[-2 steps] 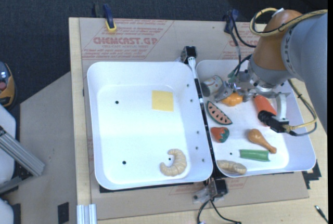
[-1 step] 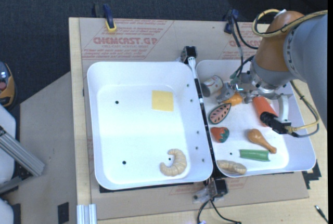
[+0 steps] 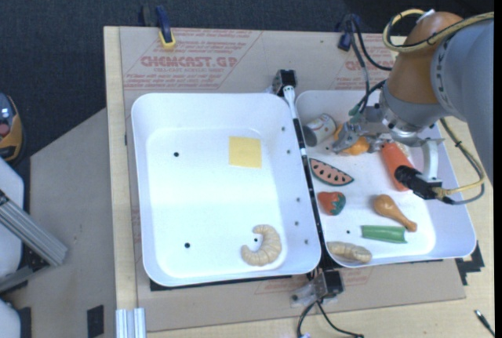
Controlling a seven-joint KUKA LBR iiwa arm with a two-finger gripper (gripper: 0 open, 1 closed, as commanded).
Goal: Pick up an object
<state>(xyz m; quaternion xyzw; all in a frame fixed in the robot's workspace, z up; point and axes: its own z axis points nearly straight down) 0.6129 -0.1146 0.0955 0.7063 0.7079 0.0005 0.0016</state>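
The arm reached in over the right bin (image 3: 463,230), and its end effector (image 3: 354,139) was down low in the far part of that bin, right over a small orange piece (image 3: 357,147). From where I stood I could not tell whether the orange piece was being gripped or only lay beneath it. Just to the far-left side of the end effector sat a grey cup (image 3: 320,128). Toward me from it lay a watermelon slice (image 3: 329,172), and nearer still a red and green strawberry (image 3: 331,202). To the arm's side of it was a carrot (image 3: 392,160), with a drumstick (image 3: 392,211) and a green pod (image 3: 384,233) nearer to me, and a pale bread-like piece (image 3: 349,252) at the near rim. Well away in the left bin (image 3: 141,172) lay a yellow square (image 3: 245,151) and a curled croissant (image 3: 263,245).

I judged this to be the grasping step at the orange piece. The next move would call for a firm closure and a straight lift clear of the cup.
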